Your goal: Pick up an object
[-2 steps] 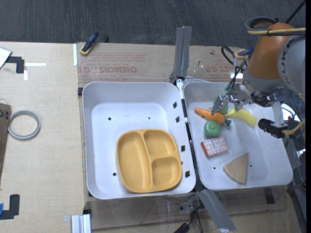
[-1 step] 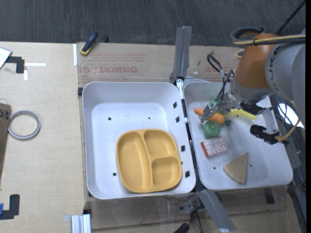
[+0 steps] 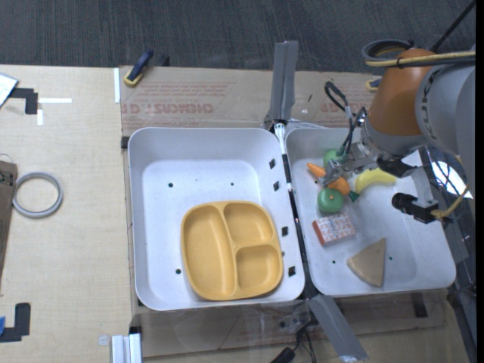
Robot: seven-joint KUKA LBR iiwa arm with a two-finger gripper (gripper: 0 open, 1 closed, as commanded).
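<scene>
Gripper low in the right bin, over a tight cluster: green round toys, orange carrot-like piece, yellow banana. Finger state: cannot tell, hidden among the items. Red-and-white box and tan wedge lie nearer the front, apart. Left bin holds a yellow divided plate. Tape roll on the tabletop.
</scene>
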